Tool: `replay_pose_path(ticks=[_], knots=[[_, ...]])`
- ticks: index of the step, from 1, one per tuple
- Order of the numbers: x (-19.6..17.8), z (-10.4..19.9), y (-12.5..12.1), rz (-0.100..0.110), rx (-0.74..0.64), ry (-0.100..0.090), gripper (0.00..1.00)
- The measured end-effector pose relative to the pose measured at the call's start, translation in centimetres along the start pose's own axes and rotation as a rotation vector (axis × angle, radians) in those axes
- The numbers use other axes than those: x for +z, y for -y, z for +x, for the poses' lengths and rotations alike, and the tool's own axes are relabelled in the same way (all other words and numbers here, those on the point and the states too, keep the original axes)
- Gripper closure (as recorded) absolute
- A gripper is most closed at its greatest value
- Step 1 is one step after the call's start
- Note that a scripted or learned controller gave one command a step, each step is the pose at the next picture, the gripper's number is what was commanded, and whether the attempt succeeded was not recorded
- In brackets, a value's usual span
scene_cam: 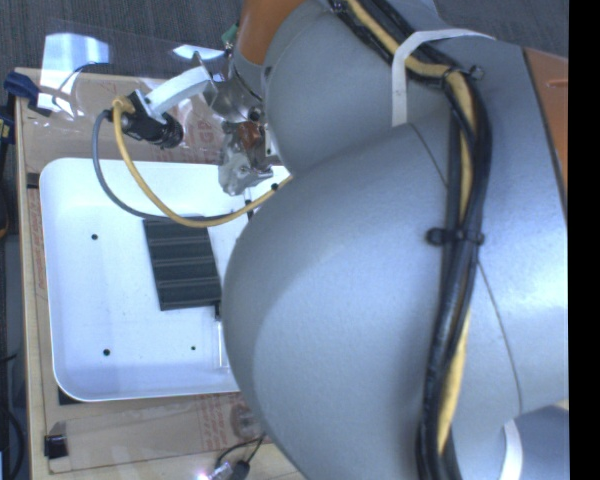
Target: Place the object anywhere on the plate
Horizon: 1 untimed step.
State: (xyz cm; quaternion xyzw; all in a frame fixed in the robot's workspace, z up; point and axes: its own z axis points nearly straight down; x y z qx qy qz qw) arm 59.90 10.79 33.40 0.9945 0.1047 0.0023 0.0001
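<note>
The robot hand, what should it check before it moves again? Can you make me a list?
1. Is the hand over the white bin? Ok, it sits at the bin's top edge.
2. Is it holding the object? Cannot tell.
3. Can we see the plate? Cannot tell; the grey arm covers much of the bench.
4. Is the dark ribbed block lying flat in the bin? Ok.
5. Is the yellow cable out of the way? Not ok, it loops over the bin.

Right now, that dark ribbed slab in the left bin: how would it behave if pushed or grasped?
The dark ribbed slab lies flat on the white bin floor, so it should slide rather than roll or tip. Its straight edges suggest it is stiff, not floppy. Lying so low, it probably offers little edge to grip.
</note>
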Motion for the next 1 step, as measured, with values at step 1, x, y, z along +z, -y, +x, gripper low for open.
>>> replay_pose_path(ticks=[1], knots=[[8.06,-2.86,-1.05,0.004,-0.093,0.013,1.00]])
